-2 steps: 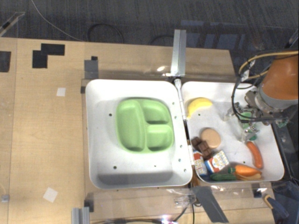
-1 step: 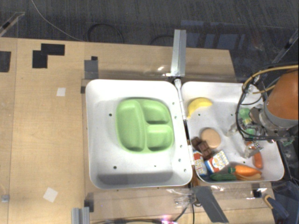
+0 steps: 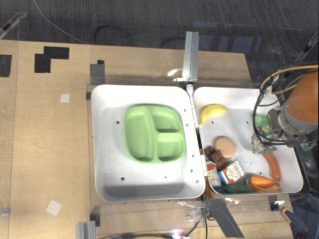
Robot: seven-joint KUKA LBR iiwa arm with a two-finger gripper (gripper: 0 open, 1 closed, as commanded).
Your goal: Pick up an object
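My fingers hang low in the right bin, open or closed I cannot tell, an orange sausage just below them and a bun to their left.

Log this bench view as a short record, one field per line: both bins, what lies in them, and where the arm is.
left bin: holds a green divided tray
right bin: holds small toy foods
yellow piece: upper left of right bin
tan round piece: middle, beside a small brown piece
orange sausage-shaped piece: right side, below the arm
carrot-like piece: along the near wall
small carton: near wall, left of the carrot-like piece
arm: over the right bin's right side
hand: fingers hidden, state cannot be told
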